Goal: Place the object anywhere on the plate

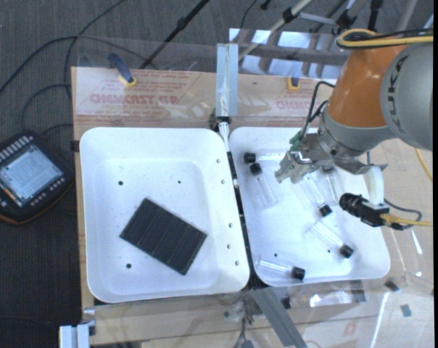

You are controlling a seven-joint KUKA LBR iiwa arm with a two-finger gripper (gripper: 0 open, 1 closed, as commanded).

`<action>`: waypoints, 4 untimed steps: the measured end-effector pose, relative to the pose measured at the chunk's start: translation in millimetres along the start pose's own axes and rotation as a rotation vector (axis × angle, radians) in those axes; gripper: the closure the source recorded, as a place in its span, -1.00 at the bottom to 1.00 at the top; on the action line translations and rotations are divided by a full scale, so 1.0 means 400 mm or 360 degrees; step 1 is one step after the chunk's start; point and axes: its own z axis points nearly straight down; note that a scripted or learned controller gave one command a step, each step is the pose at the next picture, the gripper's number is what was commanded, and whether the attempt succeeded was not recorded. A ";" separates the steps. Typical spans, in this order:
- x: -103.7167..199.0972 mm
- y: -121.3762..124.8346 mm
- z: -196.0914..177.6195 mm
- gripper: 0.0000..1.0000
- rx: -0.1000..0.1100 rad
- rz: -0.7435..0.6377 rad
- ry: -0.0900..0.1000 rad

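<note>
Table (pixel 88 111): pale wooden board with faded red lettering, carrying two shallow white bins side by side.

Left bin (pixel 110 140): holds one dark, ribbed rectangular plate (pixel 163 235), lying flat and turned at an angle, in the lower middle of the bin.

Right bin (pixel 375 263): holds several clear tubes with black caps, scattered. One tube (pixel 283 268) lies along the lower edge, cap toward the right. Another tube (pixel 329 238) lies at lower right, its cap toward the corner. A third tube (pixel 265 189) lies left of centre. Two loose black caps (pixel 252 162) sit near the upper left corner of this bin.

Arm (pixel 393 85): grey with an orange band, entering from the upper right of the frame, above the right bin.

Claw (pixel 295 167): positioned over the upper middle of the right bin, near the third tube; whether it is apart or together cannot be told, and no tube is visibly between its tips.

Off the table: a handheld control pendant (pixel 23 176) with a screen, on the dark floor at the left edge of the frame.
</note>
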 end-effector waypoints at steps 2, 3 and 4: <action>0.305 0.285 -0.156 1.00 -0.0003 -0.0927 -0.0010; 0.514 0.282 -0.273 1.00 -0.0002 -0.0833 -0.0005; 0.696 0.317 -0.307 1.00 -0.0001 -0.0380 -0.0009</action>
